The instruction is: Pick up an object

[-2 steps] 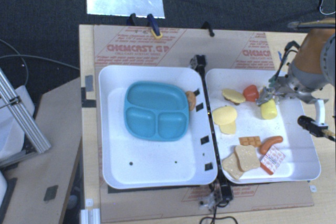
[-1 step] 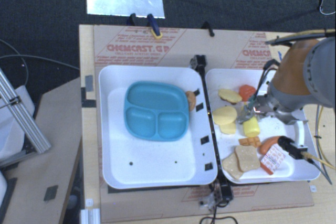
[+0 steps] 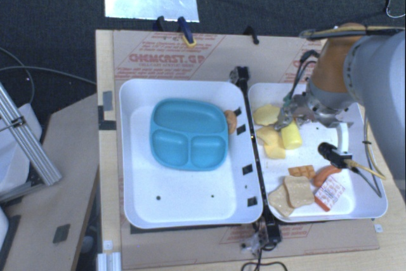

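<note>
In the right bin (image 3: 371,197), a yellow block (image 3: 290,135) lies among yellow pieces near the divider, directly under the jaws; whether they are spread or pinching it I cannot tell. Its long axis runs toward the camera. Toast (image 3: 298,192) and a sausage (image 3: 327,172) lie nearer, leaving open room rightward; the blue tray (image 3: 188,134) sits well apart.

Grey arm (image 3: 374,66) entering from the right, orange band above the wrist, bent downward, end effector (image 3: 288,118) lowered, its tip pointing left
</note>
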Controlling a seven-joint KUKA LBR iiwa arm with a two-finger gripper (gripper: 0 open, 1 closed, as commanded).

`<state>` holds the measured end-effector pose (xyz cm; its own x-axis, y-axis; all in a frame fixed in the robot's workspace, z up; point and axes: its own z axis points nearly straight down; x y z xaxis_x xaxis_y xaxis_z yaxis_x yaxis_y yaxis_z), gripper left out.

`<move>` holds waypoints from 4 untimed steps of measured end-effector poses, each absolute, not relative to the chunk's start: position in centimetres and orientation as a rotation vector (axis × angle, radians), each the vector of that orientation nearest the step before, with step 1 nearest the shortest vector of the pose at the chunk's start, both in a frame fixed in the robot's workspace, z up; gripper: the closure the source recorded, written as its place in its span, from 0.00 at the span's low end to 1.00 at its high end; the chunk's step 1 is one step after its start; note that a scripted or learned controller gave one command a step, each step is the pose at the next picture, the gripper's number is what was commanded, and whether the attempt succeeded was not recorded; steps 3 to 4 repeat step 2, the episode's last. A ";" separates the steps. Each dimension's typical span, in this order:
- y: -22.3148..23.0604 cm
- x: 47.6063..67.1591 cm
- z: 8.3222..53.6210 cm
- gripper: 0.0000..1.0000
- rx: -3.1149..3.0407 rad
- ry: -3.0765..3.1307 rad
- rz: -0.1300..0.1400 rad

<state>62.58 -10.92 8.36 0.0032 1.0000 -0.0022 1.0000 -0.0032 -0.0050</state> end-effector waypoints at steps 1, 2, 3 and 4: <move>-4.8 66.1 19.3 1.00 -2.216 -2.241 -0.018; -1.0 67.0 21.7 1.00 -2.213 -2.233 -0.009; -1.0 67.0 21.7 1.00 -2.213 -2.233 -0.009; -1.0 67.0 21.7 1.00 -2.213 -2.233 -0.009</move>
